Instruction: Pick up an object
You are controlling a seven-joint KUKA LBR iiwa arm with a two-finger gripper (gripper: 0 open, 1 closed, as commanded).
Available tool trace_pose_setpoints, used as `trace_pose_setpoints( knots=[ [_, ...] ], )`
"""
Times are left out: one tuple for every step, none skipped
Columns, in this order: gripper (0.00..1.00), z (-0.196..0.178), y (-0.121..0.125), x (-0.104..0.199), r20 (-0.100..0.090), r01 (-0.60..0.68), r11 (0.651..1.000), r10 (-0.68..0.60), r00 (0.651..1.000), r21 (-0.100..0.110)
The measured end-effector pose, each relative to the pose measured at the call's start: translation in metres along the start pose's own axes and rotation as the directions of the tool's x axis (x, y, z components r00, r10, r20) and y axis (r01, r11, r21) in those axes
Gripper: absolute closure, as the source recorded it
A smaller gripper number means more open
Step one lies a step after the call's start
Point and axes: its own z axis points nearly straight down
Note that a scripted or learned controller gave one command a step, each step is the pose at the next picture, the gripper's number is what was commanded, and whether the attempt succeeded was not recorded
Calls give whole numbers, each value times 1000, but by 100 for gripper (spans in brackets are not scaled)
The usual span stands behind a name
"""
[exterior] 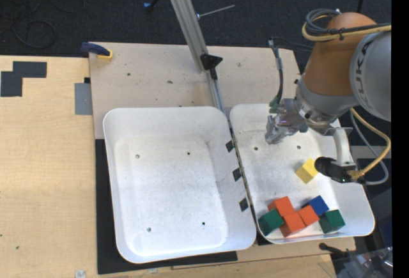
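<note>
The gripper [276,133] hangs over the right bin [255,171], far from the yellow block [307,170]; whether its fingers are apart or together I cannot tell. Orange, green and blue blocks [300,214] cluster at that bin's near edge.

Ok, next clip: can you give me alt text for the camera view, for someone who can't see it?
A grey KUKA arm's gripper hangs over the upper part of the right white bin, apart from the blocks. A yellow block lies mid-bin, and orange, green and blue blocks cluster at its near edge, beside the left white bin.
</note>
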Motion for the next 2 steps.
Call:
trace_pose_setpoints(
  knots=[
    [100, 7, 13, 48, 1, -2, 1000, 2, 1000, 1],
    [100, 5, 26, 96, 1, -2, 1000, 2, 1000, 1]
  ],
)
